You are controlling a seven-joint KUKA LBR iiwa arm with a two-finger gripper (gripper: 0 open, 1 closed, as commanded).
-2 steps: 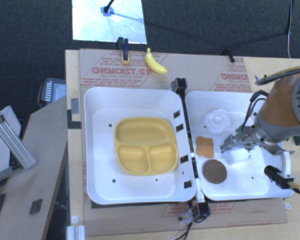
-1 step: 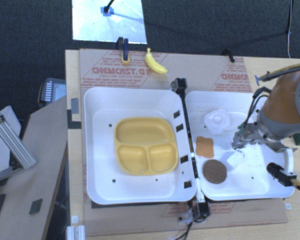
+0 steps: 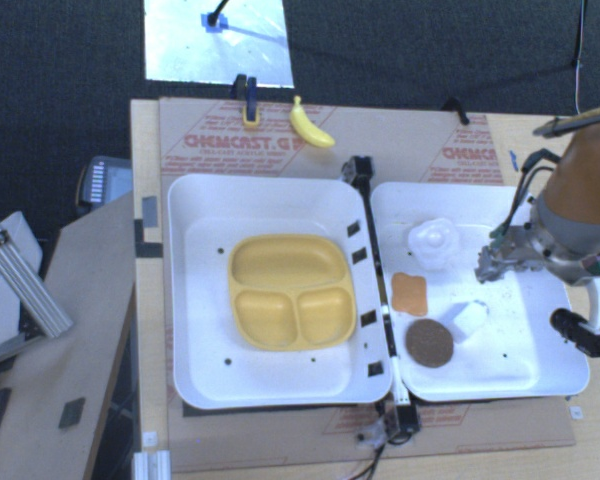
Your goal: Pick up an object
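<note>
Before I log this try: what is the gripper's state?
Gripper: cannot be told; it sits above the right bin, nothing seen held.

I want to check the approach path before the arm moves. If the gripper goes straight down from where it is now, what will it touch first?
Probably the bare floor of the right bin. The gripper hangs between the clear object and the white block, over neither; depth is uncertain from this slanted view.

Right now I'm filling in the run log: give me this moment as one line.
arm: over right bin | gripper: above bin floor, holding nothing seen | nearest: clear object, white block | left bin: yellow tray
</note>
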